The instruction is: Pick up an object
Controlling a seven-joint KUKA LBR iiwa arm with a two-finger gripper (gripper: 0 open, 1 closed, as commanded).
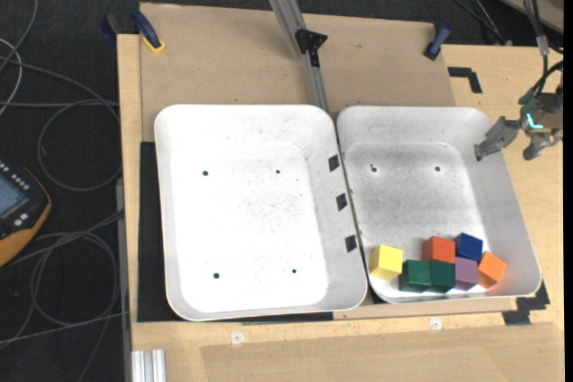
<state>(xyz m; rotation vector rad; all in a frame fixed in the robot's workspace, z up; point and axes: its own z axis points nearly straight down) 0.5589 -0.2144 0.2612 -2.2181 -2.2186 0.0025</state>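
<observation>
Several small blocks huddle at the near edge of the right bin [501,192]: a yellow block [387,260], two green blocks [416,275], a red-orange block [439,249], a blue block [469,246], a purple block [466,270] and an orange block [491,267]. My gripper [504,153] hovers over the far right rim of that bin, well behind the blocks. Its two grey fingers are spread apart, open, with nothing between them.
The left bin [179,192] sits beside the right one, with small black clips [341,201] along the shared edge. A slanted metal rail [285,4] crosses the back of the bench. Blue clamps [149,35] hold the board's far corners.
</observation>
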